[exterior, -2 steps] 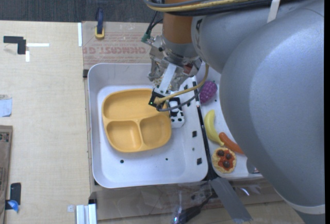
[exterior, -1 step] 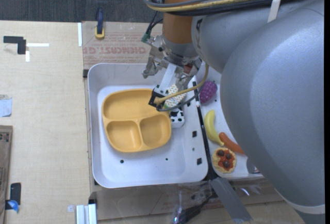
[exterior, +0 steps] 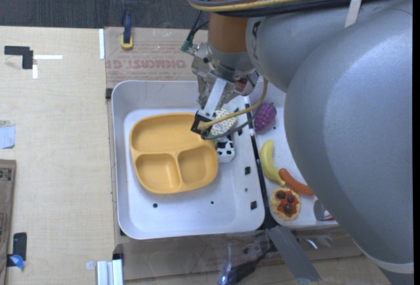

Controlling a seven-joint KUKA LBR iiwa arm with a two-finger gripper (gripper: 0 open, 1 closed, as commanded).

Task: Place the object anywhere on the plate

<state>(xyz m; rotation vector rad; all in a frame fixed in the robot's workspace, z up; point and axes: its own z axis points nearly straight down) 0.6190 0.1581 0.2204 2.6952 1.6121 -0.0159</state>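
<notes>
Between the jaws (exterior: 215,123) I am seeing a pale, knobbly object (exterior: 223,121), something like a small corn cob, and I am reading it as gripped: one dark finger is showing at its left end and another down its right side. Its long axis is running from lower left to upper right, and it is hanging just over the right rim of the yellow plate (exterior: 172,152), at the edge of the large upper compartment. So the relation that matters is short: the plate is lying to the left and slightly below the jaws, and I am judging that a small shift leftward would bring the object fully over the plate before I let it go. Just under the jaws a small black-and-white item (exterior: 226,150) is sitting against the plate's right edge, partly covered, and I cannot tell what it is. The plate is resting in the left white bin (exterior: 190,218). Beyond the divider, the right bin is holding a purple grape cluster (exterior: 264,117), a banana (exterior: 268,159), an orange-red piece (exterior: 296,183) and a small tart (exterior: 285,204). The grey arm is blocking much of that right bin, so whatever else is lying there I am unable to make out.
</notes>
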